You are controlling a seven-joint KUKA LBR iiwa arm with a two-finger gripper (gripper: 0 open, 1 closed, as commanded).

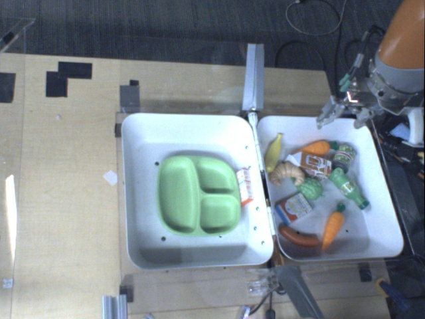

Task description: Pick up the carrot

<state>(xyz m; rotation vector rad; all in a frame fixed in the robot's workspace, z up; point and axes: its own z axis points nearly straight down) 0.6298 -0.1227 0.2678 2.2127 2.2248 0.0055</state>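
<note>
1. Gripper [345,113] is seen spread open above the far edge of the right bin [392,231], with nothing caught between its fingers.
2. Carrot [333,225] is found lying in that bin's near right part, well apart from the gripper.
3. It's coloured bright orange with a small green top, tilted, its tip set just beside a sausage [298,236].
4. A green divided tray [198,193] is held by the left bin [139,244].

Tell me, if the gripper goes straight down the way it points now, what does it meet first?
Probably the back rim of the right bin, near its far corner. The gripper hangs about over that edge, well short of the carrot at the near side. Depth is unclear from this slanted view.
</note>
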